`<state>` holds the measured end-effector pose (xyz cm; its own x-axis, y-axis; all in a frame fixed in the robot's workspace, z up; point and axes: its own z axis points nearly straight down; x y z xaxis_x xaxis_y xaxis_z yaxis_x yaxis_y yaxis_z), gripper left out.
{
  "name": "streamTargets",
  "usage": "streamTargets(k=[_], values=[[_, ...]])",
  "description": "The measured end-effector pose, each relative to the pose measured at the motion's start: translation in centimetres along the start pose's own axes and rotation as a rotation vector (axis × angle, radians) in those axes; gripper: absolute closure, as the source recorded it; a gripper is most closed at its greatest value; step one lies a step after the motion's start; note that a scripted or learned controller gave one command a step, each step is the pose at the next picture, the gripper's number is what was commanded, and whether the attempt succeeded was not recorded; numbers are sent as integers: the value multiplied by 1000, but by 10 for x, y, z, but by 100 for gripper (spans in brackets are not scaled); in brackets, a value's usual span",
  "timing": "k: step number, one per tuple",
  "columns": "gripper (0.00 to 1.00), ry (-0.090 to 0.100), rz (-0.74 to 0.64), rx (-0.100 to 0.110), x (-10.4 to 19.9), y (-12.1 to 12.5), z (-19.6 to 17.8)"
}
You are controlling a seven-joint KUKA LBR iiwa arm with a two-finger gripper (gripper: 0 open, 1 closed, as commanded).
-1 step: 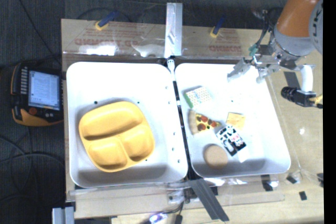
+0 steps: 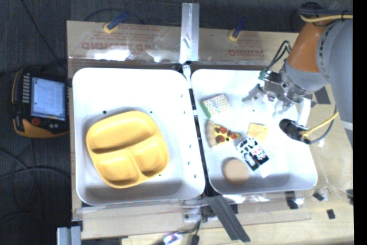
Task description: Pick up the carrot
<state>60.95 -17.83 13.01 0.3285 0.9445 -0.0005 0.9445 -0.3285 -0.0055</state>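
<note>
— Camera view first: what do the two bins on the desk (image 2: 77,31) hold?
— Left bin (image 2: 86,80): one yellow plate (image 2: 127,148) with three compartments, lying tilted toward the near left corner; nothing lies on it that I can see
— And the right bin (image 2: 304,175)?
— Five small things, all in its left and middle part; a green-and-white patterned block (image 2: 216,104) near the far left; a wedge with red and orange spots (image 2: 223,135) just below it; a pale yellow block (image 2: 257,130) to the right of the wedge; a black-and-white piece (image 2: 252,152) touching the yellow block's near edge; a round tan disc (image 2: 235,170) nearest the front wall
— Which one is the carrot?
— I cannot tell; none of them reads clearly as a carrot at this size, so I cannot place it against the hand
— Where is the hand (image 2: 261,93)?
— Over the far right part of the right bin, on the grey arm (image 2: 344,60) with its orange band (image 2: 304,49); the green-and-white block and the yellow block are the nearest things, both apart from it
— Apart or together?
— I cannot tell; nothing shows clamped in it
</note>
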Motion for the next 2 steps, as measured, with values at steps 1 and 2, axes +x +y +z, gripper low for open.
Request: streamTargets(k=[1,2], values=[[0,6,73,-3,-27,-12,33],[100,5,70,2,-27,-13,26]])
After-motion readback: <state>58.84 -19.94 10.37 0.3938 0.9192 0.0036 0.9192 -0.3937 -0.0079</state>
